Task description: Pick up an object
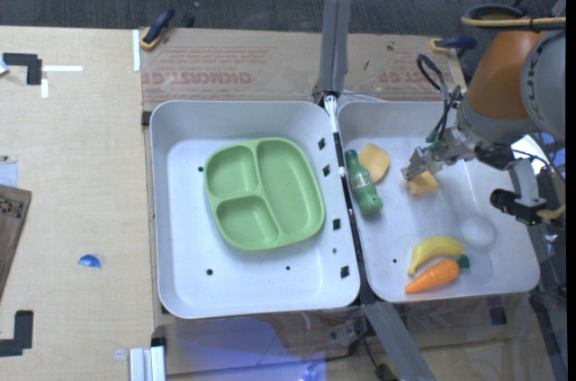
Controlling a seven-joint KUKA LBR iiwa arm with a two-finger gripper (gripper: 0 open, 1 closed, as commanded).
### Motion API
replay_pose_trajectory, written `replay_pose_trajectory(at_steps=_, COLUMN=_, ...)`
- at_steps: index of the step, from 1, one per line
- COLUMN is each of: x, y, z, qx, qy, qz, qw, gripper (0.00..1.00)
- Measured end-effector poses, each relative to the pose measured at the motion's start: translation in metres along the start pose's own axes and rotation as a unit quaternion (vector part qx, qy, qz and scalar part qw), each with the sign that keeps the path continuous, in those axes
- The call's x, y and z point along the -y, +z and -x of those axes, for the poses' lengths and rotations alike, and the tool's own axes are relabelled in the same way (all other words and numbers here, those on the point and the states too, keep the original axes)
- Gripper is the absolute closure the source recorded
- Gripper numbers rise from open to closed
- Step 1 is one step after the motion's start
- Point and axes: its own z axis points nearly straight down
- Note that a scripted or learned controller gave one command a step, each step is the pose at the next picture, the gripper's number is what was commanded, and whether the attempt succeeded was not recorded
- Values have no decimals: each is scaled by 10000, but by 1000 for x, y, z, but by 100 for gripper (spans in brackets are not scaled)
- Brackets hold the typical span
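The right bin (504,280) holds several items. A green bottle (364,183) lies by its left wall, with a rounded yellow piece (375,161) beside it. A small tan block (423,182) sits near the middle. A banana (436,249) and an orange carrot (432,275) lie at the front. My gripper (421,164) reaches in from the right and hangs right over the tan block's upper edge, touching or almost touching it. I cannot tell whether the block is gripped.
A green divided plate (265,192) lies in the left bin (180,262). A grey divider post (335,46) stands behind the two bins. The arm's orange band (504,77) hangs over the right bin's back right corner. Cables run beside it.
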Motion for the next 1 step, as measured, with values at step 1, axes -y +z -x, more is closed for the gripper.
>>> replay_pose_trajectory(at_steps=1, x=0, y=0, z=0, qx=-1, qy=0, qz=-1, qw=10000, gripper=0)
